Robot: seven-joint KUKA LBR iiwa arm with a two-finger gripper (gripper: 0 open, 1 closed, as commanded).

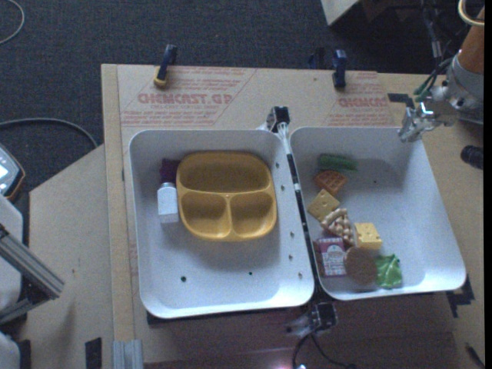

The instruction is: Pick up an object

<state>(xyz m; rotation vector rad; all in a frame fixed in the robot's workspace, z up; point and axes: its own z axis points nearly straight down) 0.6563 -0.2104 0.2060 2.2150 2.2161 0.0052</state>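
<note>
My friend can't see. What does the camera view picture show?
Two white bins sit side by side on a bench: the left bin holds a yellow divided plate and a small white bottle, the right bin a cluster of toy food. The robot's gripper hangs over the right bin's far right corner.

Your KUKA arm (470,75) enters at the upper right of the camera view, its grey wrist section cut off by the frame edge, with a sliver of the orange band (470,6) curving above it. The wrist points left and slightly down, ending in the two-finger gripper (409,127), a small metallic assembly. You see the gripper poised high, at the arm's leftmost reach, nothing visible between its fingers. Dark cabling runs along the wrist's upper side. Whether its fingers are parted is too small to tell.
</note>
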